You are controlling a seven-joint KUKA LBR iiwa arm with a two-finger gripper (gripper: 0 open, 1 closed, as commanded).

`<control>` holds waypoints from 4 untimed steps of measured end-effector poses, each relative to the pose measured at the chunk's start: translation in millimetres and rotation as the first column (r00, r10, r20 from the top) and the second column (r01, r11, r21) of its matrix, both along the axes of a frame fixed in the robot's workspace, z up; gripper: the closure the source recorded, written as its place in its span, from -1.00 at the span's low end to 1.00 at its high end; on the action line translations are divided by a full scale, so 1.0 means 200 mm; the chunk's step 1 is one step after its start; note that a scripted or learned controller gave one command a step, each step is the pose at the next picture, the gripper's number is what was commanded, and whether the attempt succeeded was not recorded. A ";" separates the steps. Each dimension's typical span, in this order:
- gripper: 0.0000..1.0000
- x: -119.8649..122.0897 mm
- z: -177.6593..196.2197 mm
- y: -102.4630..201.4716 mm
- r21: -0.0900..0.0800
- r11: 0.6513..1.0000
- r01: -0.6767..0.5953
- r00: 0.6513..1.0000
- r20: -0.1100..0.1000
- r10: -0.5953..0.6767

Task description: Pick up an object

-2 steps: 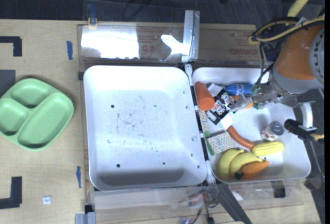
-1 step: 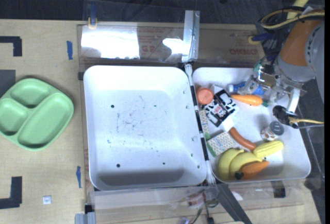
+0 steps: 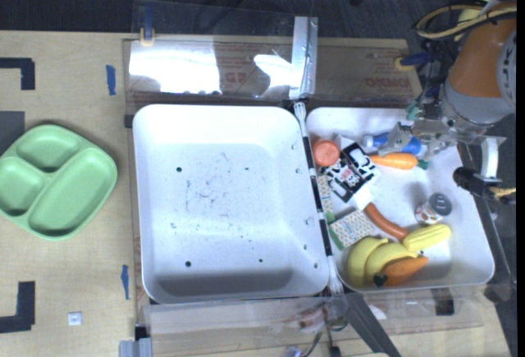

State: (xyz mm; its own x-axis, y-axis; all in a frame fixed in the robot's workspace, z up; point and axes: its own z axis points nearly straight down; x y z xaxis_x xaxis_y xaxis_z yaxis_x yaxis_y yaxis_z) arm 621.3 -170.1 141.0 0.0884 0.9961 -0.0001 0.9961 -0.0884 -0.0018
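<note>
Gripper hovered over the right bin's far edge; grip unclear, next I'd lower onto the carrot.

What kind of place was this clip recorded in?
Probably a robotics lab bench set up for picking trials: two white bins side by side, toy food such as bananas, and a grey-and-orange arm reaching over them.

Pale green plastic divided plate with three compartments lies on the light wooden bench top, well left of the bins. Clear plastic sheet, glaring with reflected light, stands behind the left bin. Black L-shaped tape marks and small blue tape strips dot the bench surface.
</note>
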 end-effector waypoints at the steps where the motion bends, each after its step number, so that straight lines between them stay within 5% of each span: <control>1: -1.00 -0.04 0.10 -0.11 0.000 0.983 -0.185 0.983 0.002 0.185; 2: -1.00 0.04 -0.28 -0.08 0.000 0.943 -0.333 0.943 0.004 0.333; 3: -1.00 -0.16 -0.25 0.05 -0.020 0.907 -0.420 0.908 0.008 0.420; 4: -1.00 -0.27 -0.13 -0.18 0.001 0.963 -0.269 0.963 0.001 0.269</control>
